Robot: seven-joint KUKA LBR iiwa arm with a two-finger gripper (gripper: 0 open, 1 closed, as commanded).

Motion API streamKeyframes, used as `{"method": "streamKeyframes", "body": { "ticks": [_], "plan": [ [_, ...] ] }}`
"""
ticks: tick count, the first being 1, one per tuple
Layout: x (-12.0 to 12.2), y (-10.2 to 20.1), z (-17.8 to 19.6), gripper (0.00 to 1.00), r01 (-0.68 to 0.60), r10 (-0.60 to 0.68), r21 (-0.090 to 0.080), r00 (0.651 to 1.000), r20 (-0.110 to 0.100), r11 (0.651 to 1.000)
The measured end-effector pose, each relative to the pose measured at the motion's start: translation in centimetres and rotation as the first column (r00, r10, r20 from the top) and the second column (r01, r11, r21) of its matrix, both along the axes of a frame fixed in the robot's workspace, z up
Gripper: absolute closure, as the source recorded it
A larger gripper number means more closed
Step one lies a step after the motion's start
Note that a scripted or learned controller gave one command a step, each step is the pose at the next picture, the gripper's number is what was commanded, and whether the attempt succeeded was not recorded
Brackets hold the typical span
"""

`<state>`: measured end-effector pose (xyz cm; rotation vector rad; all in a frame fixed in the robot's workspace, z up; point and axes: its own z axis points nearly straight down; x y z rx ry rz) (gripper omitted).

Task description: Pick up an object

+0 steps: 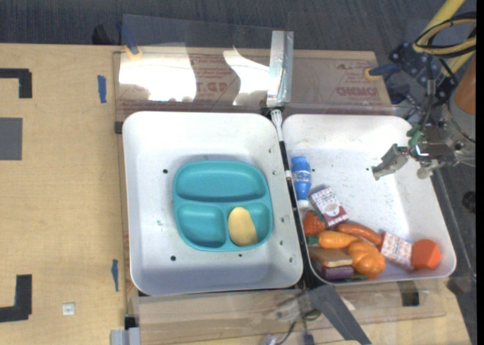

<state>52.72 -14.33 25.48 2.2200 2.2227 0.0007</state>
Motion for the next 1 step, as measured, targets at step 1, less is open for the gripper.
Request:
{"method": "streamKeyframes", "body": {
  "ticks": [1],
  "plan": [
    [-1.53, 4.09, -9.48, 0.00, -0.080, 0.080, 0.002, 0.997, -0.008, 0.997]
  ]
}}
